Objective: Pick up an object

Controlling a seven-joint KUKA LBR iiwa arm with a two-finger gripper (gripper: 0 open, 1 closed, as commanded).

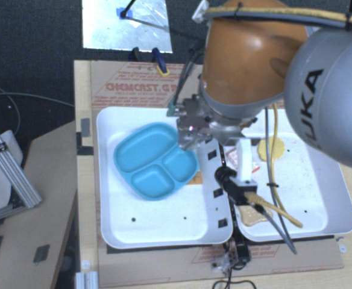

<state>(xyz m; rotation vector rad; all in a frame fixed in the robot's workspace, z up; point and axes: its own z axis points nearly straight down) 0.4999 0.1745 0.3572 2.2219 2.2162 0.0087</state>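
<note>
A light blue divided plate (154,159) lies tilted in the left white bin (158,227). My gripper (189,136) hangs under the orange wrist band, right over the plate's upper right rim, near the wall between the two bins. The arm's bulk hides the gripper's tips and whatever lies straight below them.
In the right bin (320,209) a yellow round piece (273,150) lies at the back, a tan toast-like piece (252,214) sits near the front left corner, and a red and white item (234,158) is partly hidden by the arm. Brown cardboard (134,86) lies under the bins.
</note>
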